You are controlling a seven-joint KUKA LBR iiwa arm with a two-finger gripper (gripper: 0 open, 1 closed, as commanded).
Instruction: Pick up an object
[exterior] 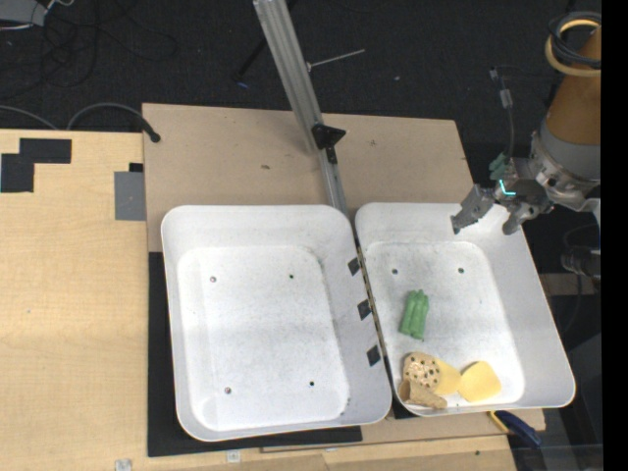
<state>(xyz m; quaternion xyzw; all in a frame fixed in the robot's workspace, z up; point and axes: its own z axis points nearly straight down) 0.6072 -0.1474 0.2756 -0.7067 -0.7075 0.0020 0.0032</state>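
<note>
Three small things lie in the right bin point(510, 292), all toward its near edge. Nearest the camera is a tan, speckled cookie-like piece point(423, 376) in the near-left corner, and just beside it on the right, touching or almost touching, sits a yellow block point(478, 382). Farther back along the bin's left side lies one green object point(415, 314), ridged and lying flat, set apart from the other two.

One tool point(488, 214) hangs over the far right rim of this bin, well apart from all three things. Its two fingers are spread, with a clear gap between them, and nothing is held there. Above it the grey wrist and the orange band of the arm point(574, 116) reach in from the right.

One more white bin, the left bin point(196, 253), sits alongside, the two meeting at a seam marked by three small black clips point(363, 308). Both rest on a brown board point(235, 155) on the tabletop point(69, 292), which is pale wood to the left. One grey metal rail point(294, 77) runs slantwise from the far side down toward the seam between the bins.
</note>
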